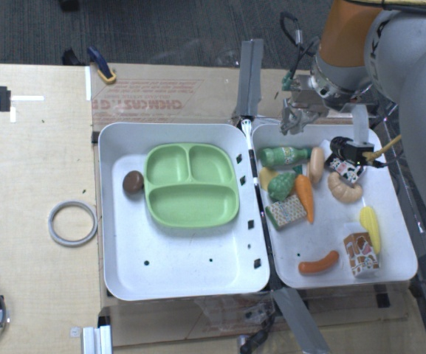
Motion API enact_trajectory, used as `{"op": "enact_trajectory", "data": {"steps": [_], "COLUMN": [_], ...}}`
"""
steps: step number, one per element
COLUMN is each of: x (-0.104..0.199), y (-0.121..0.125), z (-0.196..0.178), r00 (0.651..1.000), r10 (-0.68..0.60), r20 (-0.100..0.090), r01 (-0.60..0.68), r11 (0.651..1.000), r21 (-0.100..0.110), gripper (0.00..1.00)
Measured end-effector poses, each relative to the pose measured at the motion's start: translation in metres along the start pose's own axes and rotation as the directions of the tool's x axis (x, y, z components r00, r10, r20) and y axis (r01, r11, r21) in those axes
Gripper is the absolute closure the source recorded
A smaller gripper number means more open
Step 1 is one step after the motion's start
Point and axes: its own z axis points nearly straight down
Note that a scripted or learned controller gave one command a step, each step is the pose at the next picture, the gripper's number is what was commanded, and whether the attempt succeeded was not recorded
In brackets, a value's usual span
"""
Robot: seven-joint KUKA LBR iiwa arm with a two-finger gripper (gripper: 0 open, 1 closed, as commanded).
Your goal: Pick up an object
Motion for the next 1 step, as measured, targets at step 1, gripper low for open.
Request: {"op": "enact_trajectory", "data": {"steps": [1], "x": [0.0002], "y": [-0.0001], "z": [0.0004], "r00": [1.0], "r10": [0.0], "r20": [0.0], "r01": [0.0], "r11": [1.0], "r21": [0.001], "gripper": [0.0]}}
